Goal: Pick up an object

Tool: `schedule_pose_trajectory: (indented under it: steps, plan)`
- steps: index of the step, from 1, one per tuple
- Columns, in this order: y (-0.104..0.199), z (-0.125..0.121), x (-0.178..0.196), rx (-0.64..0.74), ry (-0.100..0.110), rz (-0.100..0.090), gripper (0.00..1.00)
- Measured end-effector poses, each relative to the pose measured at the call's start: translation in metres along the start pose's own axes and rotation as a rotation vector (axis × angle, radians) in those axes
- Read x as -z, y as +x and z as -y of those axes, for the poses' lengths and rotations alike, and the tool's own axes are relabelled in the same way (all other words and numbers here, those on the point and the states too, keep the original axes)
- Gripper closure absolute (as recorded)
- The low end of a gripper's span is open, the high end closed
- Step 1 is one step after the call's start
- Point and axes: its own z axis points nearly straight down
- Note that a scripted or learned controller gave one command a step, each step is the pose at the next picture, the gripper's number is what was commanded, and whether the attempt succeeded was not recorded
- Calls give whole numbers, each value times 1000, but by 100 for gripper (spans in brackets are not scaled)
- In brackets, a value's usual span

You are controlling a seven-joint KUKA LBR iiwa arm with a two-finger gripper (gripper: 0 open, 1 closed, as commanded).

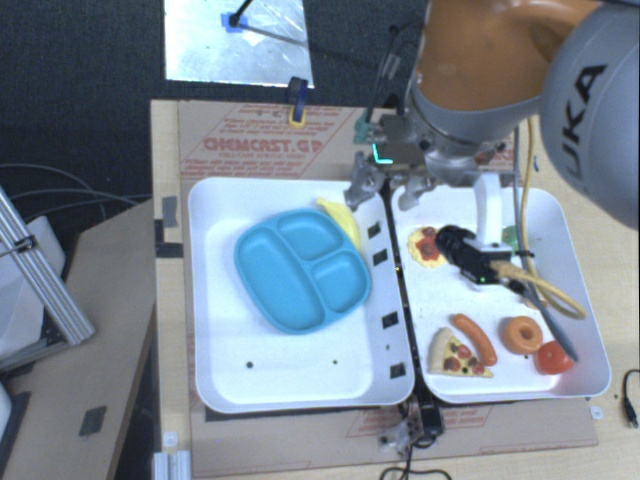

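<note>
While the pincer (385, 190) hangs over the wall between the two bins, its two fingers look spread apart with nothing held between them; the nearest toy, a yellow banana (342, 220), is seen just below and left of the pincer, leaning on the blue tray (300, 273); it is judged light, stiff and smooth, so it should be pinched across its middle.

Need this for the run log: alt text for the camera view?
The grey-and-orange arm's hand hangs over the divider between two white bins. The left bin holds a blue divided plate with a yellow piece at its far edge; the right bin holds toy food: a pizza slice, sausage, doughnut, tomato.
</note>
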Motion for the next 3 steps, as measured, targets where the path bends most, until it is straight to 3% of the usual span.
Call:
schedule_pose_trajectory:
  steps: [1, 2, 3]
  plan:
    - [0, -1, 11, 3, -3, 0, 100]
    - [-53, 24, -101, -7, 13, 3, 100]
    - [-11, 28, -58, 5, -3, -3, 100]
